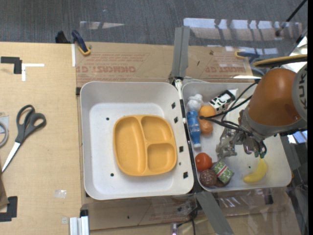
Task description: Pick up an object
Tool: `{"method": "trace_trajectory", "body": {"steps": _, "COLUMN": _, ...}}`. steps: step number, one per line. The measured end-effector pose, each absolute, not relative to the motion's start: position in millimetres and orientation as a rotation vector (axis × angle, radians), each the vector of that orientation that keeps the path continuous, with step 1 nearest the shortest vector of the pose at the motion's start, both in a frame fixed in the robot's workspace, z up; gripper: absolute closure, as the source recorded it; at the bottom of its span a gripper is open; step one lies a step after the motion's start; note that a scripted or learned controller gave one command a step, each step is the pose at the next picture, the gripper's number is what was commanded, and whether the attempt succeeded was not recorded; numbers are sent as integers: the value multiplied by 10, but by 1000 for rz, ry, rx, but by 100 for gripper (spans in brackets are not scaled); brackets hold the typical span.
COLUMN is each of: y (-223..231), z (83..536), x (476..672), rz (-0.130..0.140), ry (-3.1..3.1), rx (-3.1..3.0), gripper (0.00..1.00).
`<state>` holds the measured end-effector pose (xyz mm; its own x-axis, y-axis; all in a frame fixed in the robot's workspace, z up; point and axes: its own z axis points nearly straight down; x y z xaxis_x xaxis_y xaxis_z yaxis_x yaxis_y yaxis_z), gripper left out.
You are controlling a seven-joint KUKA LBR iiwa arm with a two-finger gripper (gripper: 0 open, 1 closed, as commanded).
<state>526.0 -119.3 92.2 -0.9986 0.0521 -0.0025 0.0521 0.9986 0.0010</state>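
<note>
The arm's orange band (275, 99) hangs over the right bin (286, 180), and below it the gripper (239, 146) sits low above the bin floor, amid its own cables; whether the fingers are apart or together cannot be told from here, and nothing shows between them. Just below and right of it lies one banana (256, 172), long axis slanting from lower left up to upper right, upper tip toward the gripper. Along the bin's left wall one water bottle (194, 123) lies lengthwise, white cap toward the far end, blue base toward the near end. Touching its right side are two orange fruits (207, 111), one behind the other. Nearer the front sit one red tomato (203, 160), one dark round fruit (208, 178) and one green-and-red packet (223, 172), tilted, all clustered close together. A black-and-white item (222, 100) rests at the far end. The left bin (93, 146) holds one yellow divided plate (145, 144) with three compartments. Out on the bench (39, 180), one pair of scissors (23, 126) lies with blades pointing down-left
</note>
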Motion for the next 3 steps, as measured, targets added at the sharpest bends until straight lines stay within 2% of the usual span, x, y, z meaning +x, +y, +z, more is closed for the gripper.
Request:
{"method": "trace_trajectory", "body": {"steps": 1, "y": -1793, "z": 2192, "x": 5586, "rz": -2, "ry": 3132, "rx": 172, "gripper": 100}}
{"method": "trace_trajectory", "body": {"steps": 2, "y": -2135, "z": 3479, "x": 5259, "rz": -3, "ry": 3136, "rx": -20, "gripper": 100}}
{"method": "trace_trajectory", "body": {"steps": 3, "y": -2217, "z": 4393, "x": 5441, "rz": -2, "ry": 3032, "rx": -800, "gripper": 100}}
